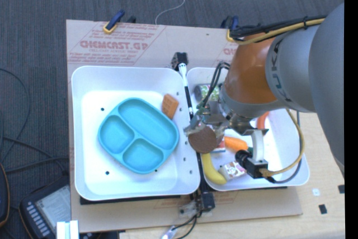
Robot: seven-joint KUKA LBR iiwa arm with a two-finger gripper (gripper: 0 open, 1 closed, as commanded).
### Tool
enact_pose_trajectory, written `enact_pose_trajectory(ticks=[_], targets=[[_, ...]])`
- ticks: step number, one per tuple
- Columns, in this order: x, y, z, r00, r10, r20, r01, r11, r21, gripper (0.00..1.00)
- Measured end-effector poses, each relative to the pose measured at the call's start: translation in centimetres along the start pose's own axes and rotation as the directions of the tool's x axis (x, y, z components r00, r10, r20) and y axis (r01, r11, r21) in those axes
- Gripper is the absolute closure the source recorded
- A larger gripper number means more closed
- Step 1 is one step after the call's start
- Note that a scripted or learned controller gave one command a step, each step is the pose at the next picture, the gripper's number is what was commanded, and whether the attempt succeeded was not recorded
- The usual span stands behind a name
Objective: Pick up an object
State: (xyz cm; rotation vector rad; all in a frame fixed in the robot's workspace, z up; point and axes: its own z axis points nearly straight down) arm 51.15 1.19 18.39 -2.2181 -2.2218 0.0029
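My gripper (204,130) hangs over the left edge of the right bin (291,176), by the wall between the two bins. A brown round disc (202,141) sits between its fingers and overlaps the dividing wall; the gripper is shut on it. Just below lie a yellow banana (213,170), an orange carrot (236,143) and a small white piece (230,169). A green item (202,91) lies at the bin's back left. The arm's grey and orange wrist hides much of this bin.
The left bin (84,120) holds a blue divided plate (138,135) and a small orange-brown block (170,104) by its right wall. A black and white pen-like tool (183,73) lies across the back of the divider. Cardboard underlies both bins.
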Motion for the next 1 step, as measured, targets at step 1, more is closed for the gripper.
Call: enact_pose_trajectory(ticks=[1], targets=[[2.57, -2.82, 0.01, 1.000, 0.001, 0.000, -0.001, 1.000, 0.000, 1.00]])
